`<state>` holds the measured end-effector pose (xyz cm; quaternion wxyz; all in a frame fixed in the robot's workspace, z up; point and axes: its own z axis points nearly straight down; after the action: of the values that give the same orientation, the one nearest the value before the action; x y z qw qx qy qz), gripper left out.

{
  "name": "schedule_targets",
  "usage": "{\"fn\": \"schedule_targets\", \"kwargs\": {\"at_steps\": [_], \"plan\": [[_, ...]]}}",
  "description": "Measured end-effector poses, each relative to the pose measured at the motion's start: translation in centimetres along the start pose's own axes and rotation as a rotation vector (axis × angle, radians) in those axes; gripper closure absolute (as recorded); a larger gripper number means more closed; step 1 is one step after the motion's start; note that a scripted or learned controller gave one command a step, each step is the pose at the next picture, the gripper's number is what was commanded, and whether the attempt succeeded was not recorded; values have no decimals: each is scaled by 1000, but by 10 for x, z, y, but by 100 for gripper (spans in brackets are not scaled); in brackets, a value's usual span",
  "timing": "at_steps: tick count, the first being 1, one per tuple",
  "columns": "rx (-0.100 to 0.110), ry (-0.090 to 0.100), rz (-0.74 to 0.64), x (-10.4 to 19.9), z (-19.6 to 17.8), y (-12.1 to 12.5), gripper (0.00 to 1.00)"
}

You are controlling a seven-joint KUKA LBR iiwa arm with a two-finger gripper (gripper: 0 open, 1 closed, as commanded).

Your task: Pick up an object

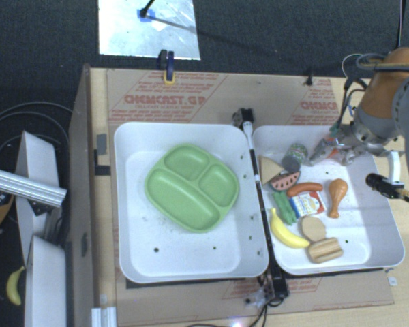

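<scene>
The right bin (385,234) holds several toy foods: a grey can (294,154), a watermelon slice (285,180), a red sausage (305,189), a chicken drumstick (337,195), a banana (285,229), a bread roll (325,251) and a round tan piece (313,227). My gripper (335,148) hangs low over the bin's back part, just right of the can and above the drumstick. The arm's grey wrist and orange band (388,94) hide much of it, and nothing shows clearly in its grasp.
The left bin (133,251) carries a green divided plate (192,187). A ketchup packet (307,204) and a green piece (282,205) lie mid-bin on the right. A black clamp (245,118) sits where the bins meet at the back. Cables hang by the arm.
</scene>
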<state>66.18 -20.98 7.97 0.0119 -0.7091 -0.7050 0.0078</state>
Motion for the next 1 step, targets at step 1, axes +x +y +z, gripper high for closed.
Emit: {"fn": "schedule_targets", "kwargs": {"at_steps": [1], "plan": [[-4,-8,-1,9,-2,0,0]]}}
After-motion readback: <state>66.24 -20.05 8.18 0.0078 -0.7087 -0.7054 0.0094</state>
